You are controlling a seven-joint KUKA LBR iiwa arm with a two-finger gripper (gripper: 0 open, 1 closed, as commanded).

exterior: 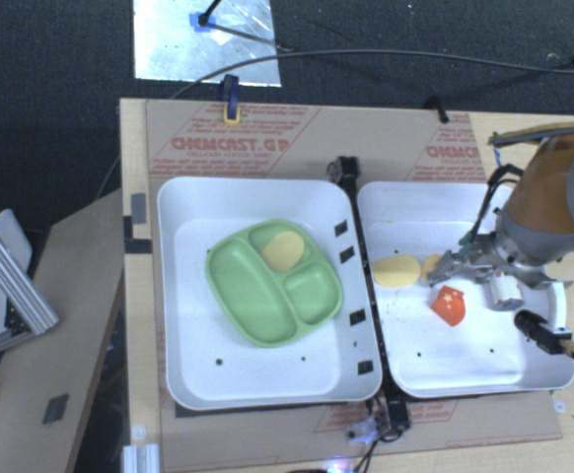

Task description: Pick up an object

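The arm enters from the right and bends down into the right bin (405, 368), its gripper (455, 264) low over the bin floor, a posture that reads as the approach to a grab, since the 3 loose pieces in this bin lie right at its tip. How the gripper is set, wide, narrow or closed on something, cannot be told from this slant: the tip is a small grey blur against the white floor, and nothing is plainly seen held in it. The yellow oval piece (397, 271) lies just left of the tip, close to the divider between the 2 bins; a small orange-yellow bit (431, 263) sits between that piece and the tip, seemingly touching or nearly so; the red piece (449, 305) rests on the floor just nearer than the tip, a little apart from it. Any of these 3 could be the target, and the orange-yellow bit looks closest to hand. The left bin (193, 363) holds a green divided plate (262, 299) lying flat, turned at an angle, with 3 compartments. Its far compartment carries 1 pale yellow round piece (283, 251), and the plate keeps that piece from rolling.
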